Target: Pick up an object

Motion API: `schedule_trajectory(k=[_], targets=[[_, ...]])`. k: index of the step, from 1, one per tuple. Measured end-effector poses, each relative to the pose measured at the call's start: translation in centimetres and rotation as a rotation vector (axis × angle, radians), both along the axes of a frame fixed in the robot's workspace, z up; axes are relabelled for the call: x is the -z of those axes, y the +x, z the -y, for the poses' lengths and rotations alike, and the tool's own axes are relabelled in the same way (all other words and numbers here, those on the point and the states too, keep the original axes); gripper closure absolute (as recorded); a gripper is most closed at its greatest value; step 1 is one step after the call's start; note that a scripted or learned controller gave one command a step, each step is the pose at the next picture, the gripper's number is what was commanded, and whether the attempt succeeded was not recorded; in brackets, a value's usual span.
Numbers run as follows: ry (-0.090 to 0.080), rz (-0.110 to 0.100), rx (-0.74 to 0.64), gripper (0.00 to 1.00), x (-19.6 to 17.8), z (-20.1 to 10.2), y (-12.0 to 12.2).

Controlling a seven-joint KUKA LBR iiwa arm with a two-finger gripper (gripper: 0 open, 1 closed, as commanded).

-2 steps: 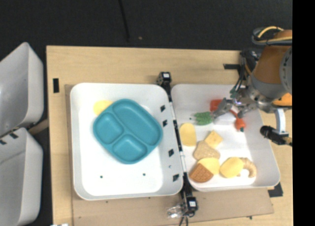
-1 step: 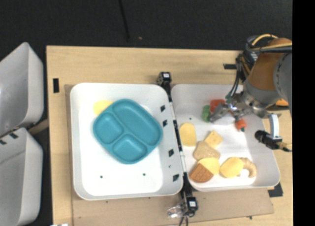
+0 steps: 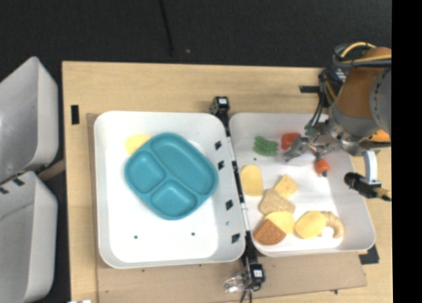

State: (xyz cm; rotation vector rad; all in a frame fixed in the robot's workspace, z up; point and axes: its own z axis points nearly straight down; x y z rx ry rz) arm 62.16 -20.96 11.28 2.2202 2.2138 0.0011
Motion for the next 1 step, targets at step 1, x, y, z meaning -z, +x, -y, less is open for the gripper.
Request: schedule_trajectory(k=[1], targets=[[0.002, 0.001, -0.005, 1.00, -5.09, -0.06, 1.09]])
